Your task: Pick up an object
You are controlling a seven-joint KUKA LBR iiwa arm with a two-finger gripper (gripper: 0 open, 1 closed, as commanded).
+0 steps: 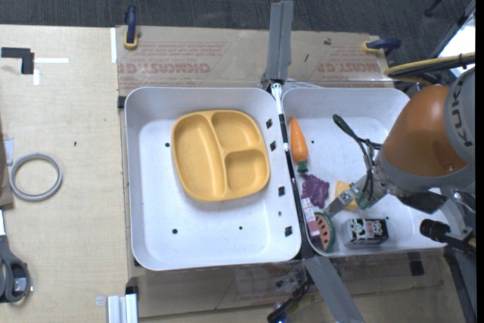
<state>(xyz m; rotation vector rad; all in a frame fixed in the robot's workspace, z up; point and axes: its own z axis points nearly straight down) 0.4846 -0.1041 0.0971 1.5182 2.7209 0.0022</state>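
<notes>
Nearest the camera, along the front wall of the right bin [393,247], a watermelon-slice toy [324,231] with a red face, dark seeds and green rind lies against the divider between the 2 bins. Just to its right sits a small boxy carton [368,230], black and white with printed sides, resting flat on the smooth white floor.

Slightly farther back, the gripper [349,200] hangs low over the bin, its metal tip angled toward the divider; whether its fingers are wide or narrow cannot be told, and nothing is visibly held between them. A pale yellow wedge-shaped block [344,187] lies right beside the tip. Left of it is a purple, lobed bunch of grapes [314,188], matte and lumpy.

Farther still, a tapered orange carrot [298,140] with a green end lies lengthwise along the divider. The arm's glossy orange band [425,134] bulges over the bin's right side, with black cables curving across the floor.

In the left bin [151,223], a mustard-yellow plastic plate [221,154] with rounded corners and 3 compartments rests flat. On the wooden bench [60,238] at far left lies a grey tape ring [34,176].
</notes>
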